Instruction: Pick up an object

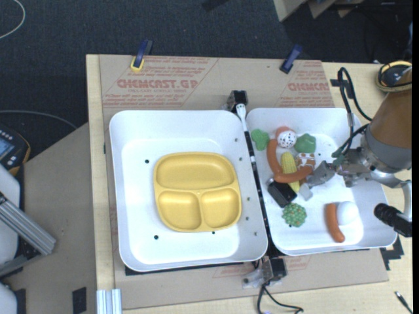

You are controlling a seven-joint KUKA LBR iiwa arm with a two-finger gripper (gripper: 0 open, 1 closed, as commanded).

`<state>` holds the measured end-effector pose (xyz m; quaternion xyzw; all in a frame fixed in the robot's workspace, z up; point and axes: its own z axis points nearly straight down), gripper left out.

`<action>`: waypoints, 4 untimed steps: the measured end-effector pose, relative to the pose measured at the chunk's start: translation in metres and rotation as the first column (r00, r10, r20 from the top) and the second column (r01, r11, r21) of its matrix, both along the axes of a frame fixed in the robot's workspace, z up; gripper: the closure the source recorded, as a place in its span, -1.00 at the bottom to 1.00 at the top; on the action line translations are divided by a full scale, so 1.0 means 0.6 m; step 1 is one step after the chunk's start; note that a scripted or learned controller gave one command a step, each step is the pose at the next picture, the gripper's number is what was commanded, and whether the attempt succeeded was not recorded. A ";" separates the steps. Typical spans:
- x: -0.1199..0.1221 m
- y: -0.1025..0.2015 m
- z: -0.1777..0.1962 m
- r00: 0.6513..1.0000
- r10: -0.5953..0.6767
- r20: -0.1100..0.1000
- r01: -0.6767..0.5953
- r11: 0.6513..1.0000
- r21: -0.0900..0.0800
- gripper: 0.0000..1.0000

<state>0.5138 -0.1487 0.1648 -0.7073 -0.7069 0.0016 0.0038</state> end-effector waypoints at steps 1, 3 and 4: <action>-0.009 -0.014 -0.093 1.000 -0.001 0.001 0.001 1.000 0.000 -1.00; -0.009 -0.014 -0.116 1.000 0.000 0.007 0.000 1.000 -0.003 1.00; -0.016 0.000 -0.023 1.000 0.002 0.014 -0.002 1.000 -0.005 1.00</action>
